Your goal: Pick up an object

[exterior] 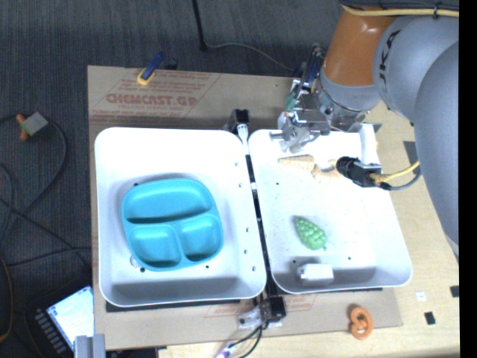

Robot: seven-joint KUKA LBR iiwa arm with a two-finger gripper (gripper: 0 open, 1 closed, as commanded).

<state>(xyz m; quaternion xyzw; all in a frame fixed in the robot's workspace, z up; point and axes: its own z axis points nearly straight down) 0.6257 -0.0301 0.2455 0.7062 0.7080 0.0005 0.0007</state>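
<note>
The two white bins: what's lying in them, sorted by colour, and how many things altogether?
Blue: 1, the divided tray in the left bin.
Green: 1, the bumpy green piece in the right bin.
White: 1, the small block near that bin's front wall.
Tan: 1, the pale piece just below the gripper.
Total: 4
</note>
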